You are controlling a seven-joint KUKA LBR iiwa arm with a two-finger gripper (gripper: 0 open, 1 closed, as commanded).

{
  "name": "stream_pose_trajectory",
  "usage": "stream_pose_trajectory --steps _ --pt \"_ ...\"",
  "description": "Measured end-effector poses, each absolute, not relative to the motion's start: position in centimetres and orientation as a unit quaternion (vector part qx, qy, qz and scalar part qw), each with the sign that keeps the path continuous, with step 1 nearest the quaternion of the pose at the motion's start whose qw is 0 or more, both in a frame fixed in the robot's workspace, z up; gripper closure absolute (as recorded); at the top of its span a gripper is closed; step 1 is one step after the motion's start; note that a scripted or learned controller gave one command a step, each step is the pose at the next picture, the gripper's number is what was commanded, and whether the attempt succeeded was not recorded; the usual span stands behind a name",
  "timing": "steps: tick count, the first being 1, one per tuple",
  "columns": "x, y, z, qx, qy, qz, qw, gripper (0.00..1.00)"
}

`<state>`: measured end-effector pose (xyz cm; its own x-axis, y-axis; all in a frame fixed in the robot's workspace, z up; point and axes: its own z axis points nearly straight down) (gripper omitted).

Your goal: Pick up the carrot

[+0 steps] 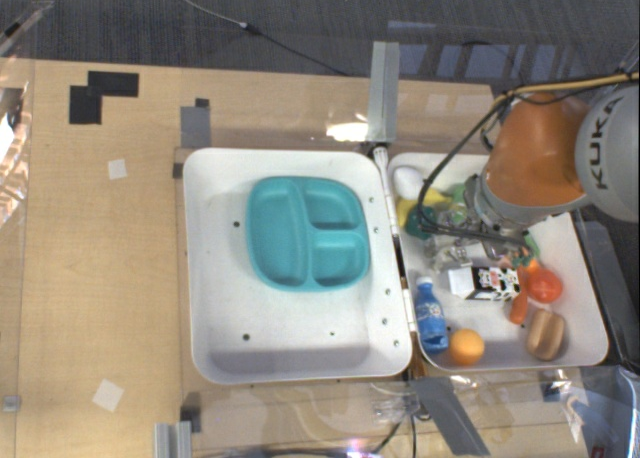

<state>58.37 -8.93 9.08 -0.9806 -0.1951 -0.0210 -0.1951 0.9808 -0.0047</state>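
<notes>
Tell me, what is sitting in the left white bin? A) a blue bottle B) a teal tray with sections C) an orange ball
B: the teal tray with sections lies in the left bin, while the blue bottle and orange ball are in the right bin.

Divided plate (305,233) in left bin (215,276); right bin (590,341) – carrot (520,303) between bottle (431,315) and bread roll (545,334).

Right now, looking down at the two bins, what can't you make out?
- Claw: hidden beneath the arm's wrist in the camera view, so open or shut is unclear.
- Carrot: top covered by the arm, only part showing.
- Yellow item: mostly behind the arm, identity unclear.
- Small box: print too small to read.
</notes>
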Motion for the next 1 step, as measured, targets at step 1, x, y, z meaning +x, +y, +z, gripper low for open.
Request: stream_pose_trajectory --steps 1 --pt "61.23 -10.78 30.8 -0.046 0.999 -0.0025 0.014 1.0"
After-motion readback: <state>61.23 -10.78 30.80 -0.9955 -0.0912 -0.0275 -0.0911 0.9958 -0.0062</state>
